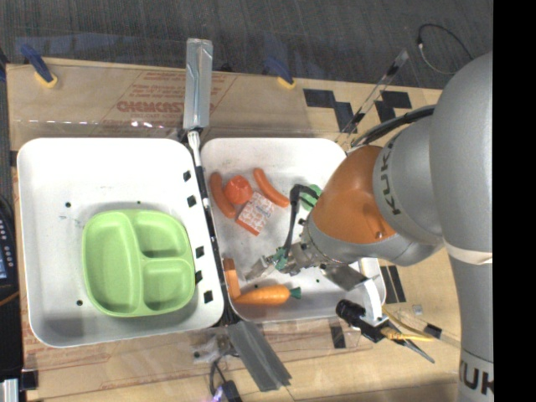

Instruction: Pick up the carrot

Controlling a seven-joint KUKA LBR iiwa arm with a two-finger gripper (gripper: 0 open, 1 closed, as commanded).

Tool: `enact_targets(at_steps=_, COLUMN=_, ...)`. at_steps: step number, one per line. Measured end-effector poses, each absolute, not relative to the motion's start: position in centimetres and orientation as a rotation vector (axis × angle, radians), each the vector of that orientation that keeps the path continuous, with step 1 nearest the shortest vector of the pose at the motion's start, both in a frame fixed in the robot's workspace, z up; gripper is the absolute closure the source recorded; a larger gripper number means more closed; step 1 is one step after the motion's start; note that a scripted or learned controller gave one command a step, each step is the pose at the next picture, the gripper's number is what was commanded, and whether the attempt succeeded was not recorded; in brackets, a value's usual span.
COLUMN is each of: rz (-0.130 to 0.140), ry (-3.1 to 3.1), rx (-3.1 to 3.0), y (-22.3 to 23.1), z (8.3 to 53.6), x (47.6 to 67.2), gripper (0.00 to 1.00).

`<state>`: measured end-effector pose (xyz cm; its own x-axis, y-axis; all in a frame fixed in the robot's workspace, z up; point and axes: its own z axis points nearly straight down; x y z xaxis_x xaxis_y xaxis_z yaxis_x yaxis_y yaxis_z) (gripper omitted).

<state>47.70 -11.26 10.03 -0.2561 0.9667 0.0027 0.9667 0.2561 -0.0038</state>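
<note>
Camera view, from above: two white bins sit side by side on a counter. Right bin [327, 153] holds the carrot [265, 295], lying flat near its front wall w/ green tip pointing right. End effector [270, 265] hangs just above the carrot, not gripping it; fingers look slightly apart, narrow gap. Further back lie sausages [270, 186], a red tomato-like toy [238, 191] & a small packet [255, 215]. Left bin [50, 174] holds a green divided plate [138, 262].
</note>
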Motion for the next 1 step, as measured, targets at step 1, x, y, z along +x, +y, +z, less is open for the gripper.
enact_targets(at_steps=1, rz=0.001, ry=-2.396, rx=-2.025, y=-11.95, z=9.14, x=47.62, gripper=0.0)
